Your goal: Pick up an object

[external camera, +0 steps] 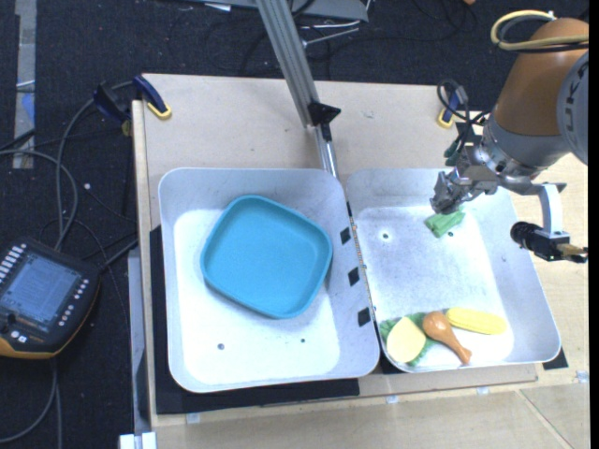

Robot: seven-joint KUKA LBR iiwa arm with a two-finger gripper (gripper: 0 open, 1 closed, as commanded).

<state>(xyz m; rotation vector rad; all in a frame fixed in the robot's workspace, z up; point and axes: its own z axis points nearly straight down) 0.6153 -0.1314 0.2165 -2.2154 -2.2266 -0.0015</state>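
My gripper (448, 204) hangs over the far part of the right bin (524, 279), pointing down. A small green object (445, 223) pokes out right under its tip, touching or nearly touching it. At the bin's near edge lie a yellow oblong piece (478, 322), an orange-brown pear-shaped piece (446, 332) and a pale yellow round piece (405, 341) with a green bit beneath it. A blue square plate (267, 255) rests in the left bin (178, 251).
A slanted metal pole (295, 59) runs from the top down to the divide between the bins. Clamps (150, 99) sit at the bench's far corners. A black knob (533, 237) sticks out by the right bin's right rim. A handheld pendant (42, 297) lies on the floor at left.
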